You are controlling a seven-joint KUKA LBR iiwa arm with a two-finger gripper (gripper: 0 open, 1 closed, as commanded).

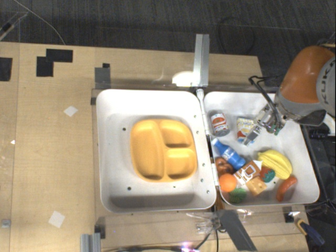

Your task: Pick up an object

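Left bin (105, 156): yellow tray (161, 149), not our target. Right bin (310, 156), near its far edge: small packet (244, 125), prob. light and crinkly, so we'd pinch across its short sides. Tool (255, 132) sits just beside it; can't tell its opening.

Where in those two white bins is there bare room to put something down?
The left bin has bare floor all around the yellow tray. In the right bin, the far strip behind the can is free. Its near half is crowded: bottle, banana, orange.
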